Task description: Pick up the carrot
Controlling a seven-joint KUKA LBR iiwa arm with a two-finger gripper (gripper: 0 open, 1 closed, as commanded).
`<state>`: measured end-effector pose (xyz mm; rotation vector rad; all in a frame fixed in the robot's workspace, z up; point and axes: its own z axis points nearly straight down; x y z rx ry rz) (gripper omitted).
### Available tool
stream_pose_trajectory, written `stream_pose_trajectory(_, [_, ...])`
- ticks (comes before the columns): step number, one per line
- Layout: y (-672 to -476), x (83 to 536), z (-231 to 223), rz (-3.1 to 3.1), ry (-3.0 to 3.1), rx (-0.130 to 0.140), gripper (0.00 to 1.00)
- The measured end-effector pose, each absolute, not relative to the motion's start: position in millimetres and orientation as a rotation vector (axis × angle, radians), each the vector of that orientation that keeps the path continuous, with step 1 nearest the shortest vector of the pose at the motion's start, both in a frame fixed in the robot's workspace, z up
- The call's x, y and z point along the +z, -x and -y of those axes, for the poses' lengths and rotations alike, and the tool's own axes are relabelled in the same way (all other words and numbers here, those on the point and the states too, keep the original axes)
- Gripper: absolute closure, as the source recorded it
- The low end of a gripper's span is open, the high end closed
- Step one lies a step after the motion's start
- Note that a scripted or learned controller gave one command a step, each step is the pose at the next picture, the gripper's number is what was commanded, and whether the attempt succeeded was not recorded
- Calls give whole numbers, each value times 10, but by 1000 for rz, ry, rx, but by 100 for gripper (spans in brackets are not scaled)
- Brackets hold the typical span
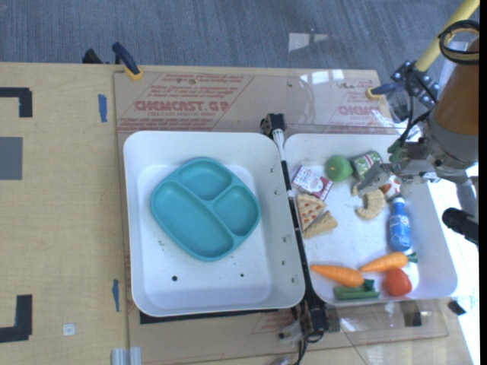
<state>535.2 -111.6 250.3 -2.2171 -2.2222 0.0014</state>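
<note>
The pick has not begun in any way that shows: the carrot (pixel 337 274) lies flat on the floor of the right bin (pixel 445 238), near that bin's front edge and close to the divider between the two bins, with its thick end toward the middle of the bin and its thin end pointing at the divider. A second orange carrot-like piece (pixel 385 262) rests just beside it toward the right wall, with a red tomato (pixel 397 282) and a green strip (pixel 356 293) touching or nearly touching that cluster. The gripper (pixel 378 179) hangs over the back half of the same bin, well apart from both orange pieces, above a pale cracker-like piece (pixel 370 204) and next to a green can (pixel 366 163) and a green ball (pixel 338 167). Its dark fingers appear to stand slightly apart, with nothing visibly clamped between them, though whether the tips touch the cracker below cannot be told at this slant. A blue bottle (pixel 399 228) lies between the gripper and the carrots, and a pizza slice (pixel 310 212) and a small packet (pixel 312 180) sit nearer the divider. The left bin (pixel 144 226) carries a teal divided plate (pixel 205 207). By my judgement everything remains to be done: travel toward the front of the bin, descend over the carrot, close, and lift.
</note>
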Motion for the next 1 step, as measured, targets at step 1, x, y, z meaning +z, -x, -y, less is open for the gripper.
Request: stream_pose_trajectory(1, [-4901, 2837, 1125, 2512, 1882, 1, 0])
